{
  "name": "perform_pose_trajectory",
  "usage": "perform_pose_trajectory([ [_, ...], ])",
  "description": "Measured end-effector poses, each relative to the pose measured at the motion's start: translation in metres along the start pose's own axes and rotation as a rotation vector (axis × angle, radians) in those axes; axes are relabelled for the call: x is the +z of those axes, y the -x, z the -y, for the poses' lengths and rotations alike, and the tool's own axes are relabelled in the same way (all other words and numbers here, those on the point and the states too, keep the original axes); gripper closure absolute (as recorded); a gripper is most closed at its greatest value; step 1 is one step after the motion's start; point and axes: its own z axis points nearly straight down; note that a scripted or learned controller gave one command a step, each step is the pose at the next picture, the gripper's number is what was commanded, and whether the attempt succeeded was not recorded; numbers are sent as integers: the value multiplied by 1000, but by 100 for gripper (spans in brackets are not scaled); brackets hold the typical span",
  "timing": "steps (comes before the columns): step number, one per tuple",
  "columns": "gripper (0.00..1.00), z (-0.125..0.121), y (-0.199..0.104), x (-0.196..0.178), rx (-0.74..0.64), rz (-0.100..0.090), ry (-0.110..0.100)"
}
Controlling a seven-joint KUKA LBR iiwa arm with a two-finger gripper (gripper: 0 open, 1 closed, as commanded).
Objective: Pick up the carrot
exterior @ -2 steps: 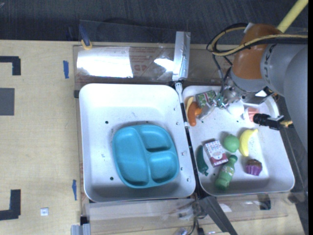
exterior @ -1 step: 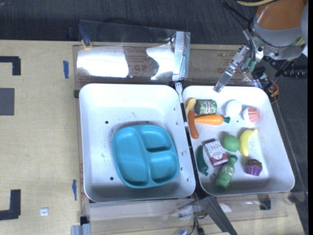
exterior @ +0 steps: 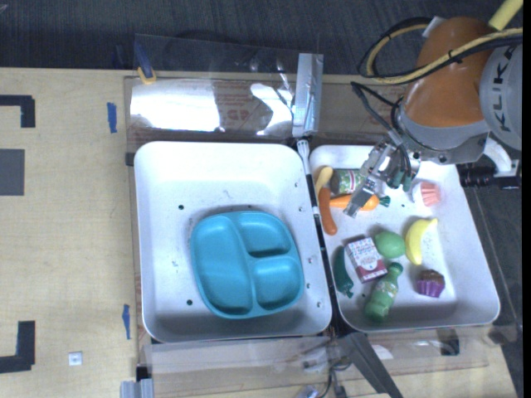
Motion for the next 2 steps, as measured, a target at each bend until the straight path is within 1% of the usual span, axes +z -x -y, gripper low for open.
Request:
perform_pose_trajectory([
  [1,0,16,45,81,180,8,4],
  [2,0,79,57,107,502,4,2],
])
